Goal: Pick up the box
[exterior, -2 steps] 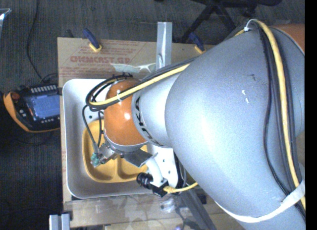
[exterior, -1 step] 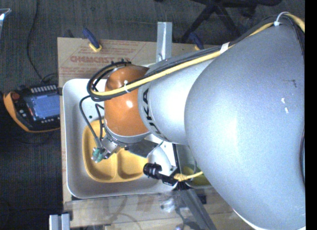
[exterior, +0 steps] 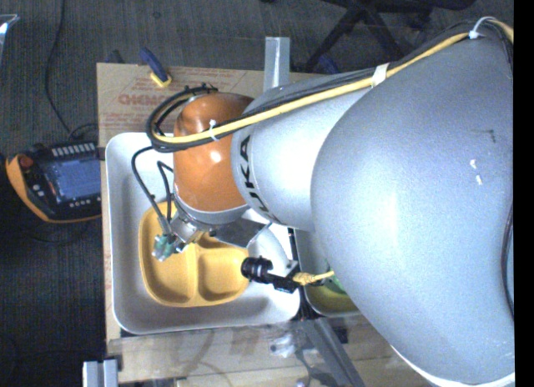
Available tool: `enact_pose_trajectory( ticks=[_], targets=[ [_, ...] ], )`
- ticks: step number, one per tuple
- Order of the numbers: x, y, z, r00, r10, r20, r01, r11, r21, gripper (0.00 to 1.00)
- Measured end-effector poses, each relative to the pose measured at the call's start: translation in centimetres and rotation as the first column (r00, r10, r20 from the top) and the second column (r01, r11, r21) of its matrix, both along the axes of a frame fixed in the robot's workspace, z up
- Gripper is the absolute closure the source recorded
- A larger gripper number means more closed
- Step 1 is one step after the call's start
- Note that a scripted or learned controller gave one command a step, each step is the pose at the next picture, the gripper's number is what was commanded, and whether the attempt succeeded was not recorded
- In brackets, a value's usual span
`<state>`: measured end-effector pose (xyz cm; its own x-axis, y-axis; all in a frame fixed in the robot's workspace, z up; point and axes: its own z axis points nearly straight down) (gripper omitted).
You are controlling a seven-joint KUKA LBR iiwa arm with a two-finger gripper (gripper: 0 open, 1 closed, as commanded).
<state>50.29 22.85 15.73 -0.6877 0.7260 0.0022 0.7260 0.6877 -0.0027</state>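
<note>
My arm reaches in from the right and covers most of both bins. Its orange band (exterior: 209,156) hangs over the left bin (exterior: 125,210). Below the band, the wrist ends in the gripper (exterior: 167,242), low over the left part of a yellow moulded tray (exterior: 196,281) with two hollows, which lies in the near half of that bin. A small green-grey part (exterior: 162,248) sits at the gripper's tip, against the tray's left rim. The arm hides whatever lies under the wrist and in the bin's right half.
A black cable plug (exterior: 257,269) with a yellow lead hangs over the tray's right edge. A yellow-green object (exterior: 327,295) peeks out in the right bin under the arm. A teach pendant (exterior: 62,183) lies on the floor at left, and a cardboard sheet (exterior: 125,98) behind the bins.
</note>
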Motion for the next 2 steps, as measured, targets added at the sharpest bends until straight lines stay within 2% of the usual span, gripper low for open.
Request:
enact_pose_trajectory(
  ticks=[1,2],
  targets=[
    [3.6,-2.8,-6.3,0.994,-0.108,0.014,0.107,0.994,0.014,1.0],
    [5.3,-4.4,-6.1,0.708,-0.706,0.001,0.706,0.708,0.028,1.0]
  ],
)
